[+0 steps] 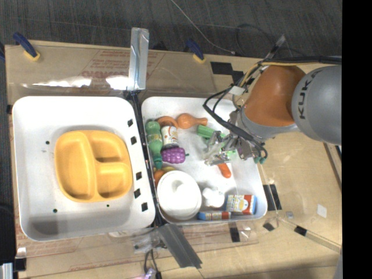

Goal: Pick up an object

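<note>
Whether the jaws are open or closed cannot be told: the gripper point(222, 149) is seen as a tangle of metal and cable low in the right bin point(174, 106), right of the frame's centre, and nothing is seen held in it.

A small orange piece point(225, 170) lies on the bin floor just below the gripper, close to it; contact cannot be judged. A green piece point(204, 131) lies just to the gripper's upper left. Farther left, a bunch of purple toy grapes point(173, 154) is found near the bin's middle, with an orange gourd-shaped toy point(189, 121) above it. A small labelled can point(169, 135) and a green bottle point(153, 138) are set along the left wall. A white bowl point(179, 193) fills the lower left corner. Along the bottom wall lie a small white item point(213, 199), an orange and green carton point(240, 204) and a blue and red tube point(213, 215).

The print on the can, carton and tube is too small to be read. On the grey arm point(319, 103), at the right of the frame, the letters "KU" are legible beside the orange band point(272, 95).

A yellow divided tray point(93, 163) is held in the left bin point(35, 121). Faint reddish print on the cardboard point(87, 60) above the bins cannot be read.
</note>
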`<state>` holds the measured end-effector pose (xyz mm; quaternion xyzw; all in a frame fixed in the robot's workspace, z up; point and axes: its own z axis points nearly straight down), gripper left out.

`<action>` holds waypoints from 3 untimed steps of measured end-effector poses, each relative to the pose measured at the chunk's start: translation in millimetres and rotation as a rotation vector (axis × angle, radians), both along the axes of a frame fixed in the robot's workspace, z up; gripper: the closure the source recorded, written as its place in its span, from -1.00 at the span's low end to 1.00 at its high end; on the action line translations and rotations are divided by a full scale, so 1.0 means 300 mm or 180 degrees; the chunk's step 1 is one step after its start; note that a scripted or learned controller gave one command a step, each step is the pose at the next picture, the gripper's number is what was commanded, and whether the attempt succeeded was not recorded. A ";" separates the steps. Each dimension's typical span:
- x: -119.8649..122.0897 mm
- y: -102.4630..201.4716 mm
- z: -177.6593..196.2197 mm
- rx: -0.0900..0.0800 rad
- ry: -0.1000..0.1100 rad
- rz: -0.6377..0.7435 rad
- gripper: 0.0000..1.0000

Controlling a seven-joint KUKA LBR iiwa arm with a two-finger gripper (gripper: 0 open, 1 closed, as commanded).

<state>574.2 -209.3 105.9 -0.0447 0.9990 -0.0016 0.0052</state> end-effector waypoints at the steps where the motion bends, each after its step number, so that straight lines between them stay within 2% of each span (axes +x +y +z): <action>1: 0.000 0.001 -0.001 0.0001 0.0001 0.0003 -1.00; 2: 0.052 0.004 -0.041 -0.0001 0.0010 0.0449 -1.00; 3: -0.009 0.004 -0.045 0.0007 0.0031 0.0503 -1.00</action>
